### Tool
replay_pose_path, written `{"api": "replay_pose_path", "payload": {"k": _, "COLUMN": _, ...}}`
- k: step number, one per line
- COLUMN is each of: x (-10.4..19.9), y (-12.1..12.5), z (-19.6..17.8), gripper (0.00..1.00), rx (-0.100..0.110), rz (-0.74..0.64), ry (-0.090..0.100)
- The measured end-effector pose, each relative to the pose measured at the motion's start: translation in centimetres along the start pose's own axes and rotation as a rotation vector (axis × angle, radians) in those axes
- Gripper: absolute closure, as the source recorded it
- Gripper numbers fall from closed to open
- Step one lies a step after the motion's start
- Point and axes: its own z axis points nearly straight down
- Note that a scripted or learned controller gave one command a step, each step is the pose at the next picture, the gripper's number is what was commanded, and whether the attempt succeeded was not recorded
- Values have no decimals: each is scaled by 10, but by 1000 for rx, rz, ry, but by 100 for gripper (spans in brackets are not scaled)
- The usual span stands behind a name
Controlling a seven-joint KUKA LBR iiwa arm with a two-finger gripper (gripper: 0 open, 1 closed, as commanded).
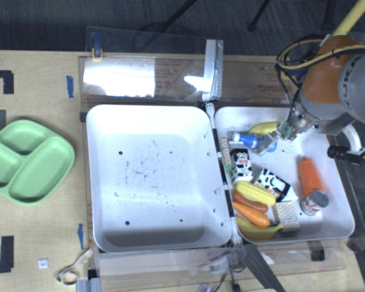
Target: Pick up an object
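Blue-capped bottle (250, 141) lies just left of gripper (278, 136) in right bin (340, 218), long axis left-right, banana (263, 128) just behind. Claw state: can't tell tbh.

Dark carpet floor (109, 5) lies beyond the pale wooden bench (30, 78).

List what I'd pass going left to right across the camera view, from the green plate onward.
green divided plate → left white bin → corn cob → orange carrot-like piece
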Motion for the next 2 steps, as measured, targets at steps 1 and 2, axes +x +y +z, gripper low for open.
{"api": "replay_pose_path", "payload": {"k": 1, "x": 1, "y": 1, "z": -10, "gripper": 100, "rx": -3, "rz": -6, "ry": -4}}
{"api": "replay_pose_path", "payload": {"k": 2, "x": 0, "y": 2, "z": -21, "gripper": 100, "rx": -9, "rz": -6, "ry": -8}}
